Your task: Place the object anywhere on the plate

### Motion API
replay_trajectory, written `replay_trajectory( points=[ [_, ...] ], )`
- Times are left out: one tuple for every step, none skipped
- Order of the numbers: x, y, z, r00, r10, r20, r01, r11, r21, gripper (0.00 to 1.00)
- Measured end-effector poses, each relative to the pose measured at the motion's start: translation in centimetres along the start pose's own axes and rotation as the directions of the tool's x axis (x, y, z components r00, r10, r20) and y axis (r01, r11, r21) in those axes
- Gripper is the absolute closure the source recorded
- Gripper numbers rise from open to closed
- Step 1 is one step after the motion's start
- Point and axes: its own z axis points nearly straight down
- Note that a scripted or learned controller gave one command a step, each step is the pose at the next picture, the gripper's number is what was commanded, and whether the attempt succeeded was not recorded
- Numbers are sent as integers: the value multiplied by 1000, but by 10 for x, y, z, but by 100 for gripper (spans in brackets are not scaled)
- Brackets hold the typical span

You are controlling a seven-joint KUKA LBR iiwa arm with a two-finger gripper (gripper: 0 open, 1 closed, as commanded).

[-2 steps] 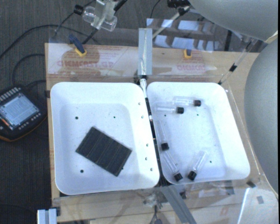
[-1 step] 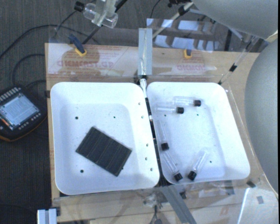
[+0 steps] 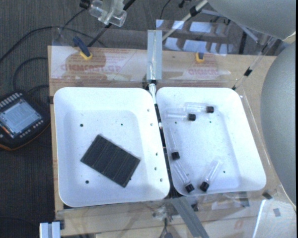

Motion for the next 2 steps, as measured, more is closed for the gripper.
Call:
replay_trajectory(
  points=[
    [-1, 1, -9, 1000, 1, 4, -1, 1000, 0, 100],
    [-1, 2, -18, 1000, 2, 9, -2, 1000, 0, 100]
  ],
)
